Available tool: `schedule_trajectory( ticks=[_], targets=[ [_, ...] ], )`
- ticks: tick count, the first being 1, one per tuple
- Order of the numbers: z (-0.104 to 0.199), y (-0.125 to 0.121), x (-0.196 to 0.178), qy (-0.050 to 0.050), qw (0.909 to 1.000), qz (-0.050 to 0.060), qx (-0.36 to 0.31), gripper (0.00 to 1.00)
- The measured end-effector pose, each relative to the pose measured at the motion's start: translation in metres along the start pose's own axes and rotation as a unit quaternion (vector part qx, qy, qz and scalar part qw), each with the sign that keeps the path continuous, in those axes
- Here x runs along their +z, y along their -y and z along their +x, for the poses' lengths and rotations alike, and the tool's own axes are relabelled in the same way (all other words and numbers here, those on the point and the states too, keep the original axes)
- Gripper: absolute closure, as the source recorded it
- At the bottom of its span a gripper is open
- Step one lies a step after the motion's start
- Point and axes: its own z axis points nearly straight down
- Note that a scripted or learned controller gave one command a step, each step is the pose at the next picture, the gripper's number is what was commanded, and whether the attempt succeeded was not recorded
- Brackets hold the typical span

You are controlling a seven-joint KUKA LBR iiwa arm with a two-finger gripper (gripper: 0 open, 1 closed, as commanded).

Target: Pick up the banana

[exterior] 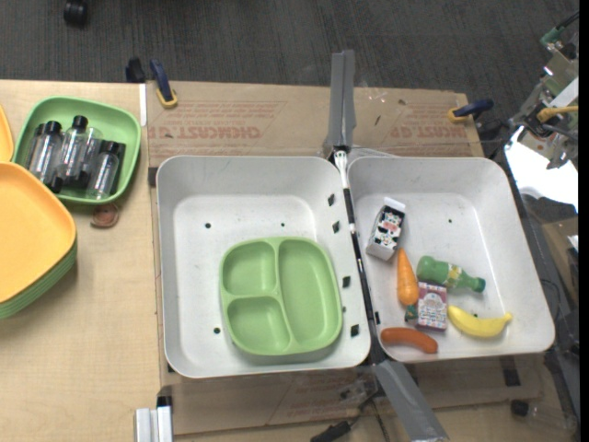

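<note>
A yellow banana (478, 322) lies in the right bin (460, 187), near its front right corner. Just left of the banana stands a small pink carton (432, 306). A green bottle (448, 275) lies above them, and an orange carrot (406, 277) points toward the front beside it. A red-orange sausage (409, 339) rests along the bin's front edge.
A black-and-white milk carton (386, 228) sits in the right bin's middle left. The left bin (184, 247) holds a green divided tray (280, 296). On the bench's left are a green dish of dark bottles (76, 149) and stacked orange plates (28, 247).
</note>
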Motion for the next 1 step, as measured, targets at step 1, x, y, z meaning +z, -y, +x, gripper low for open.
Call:
schedule_trajectory(
  ticks=[1],
  targets=[
    [-0.1090,0.0470,-0.0732,0.000,0.9997,0.001,-0.023,1.00]
  ],
)
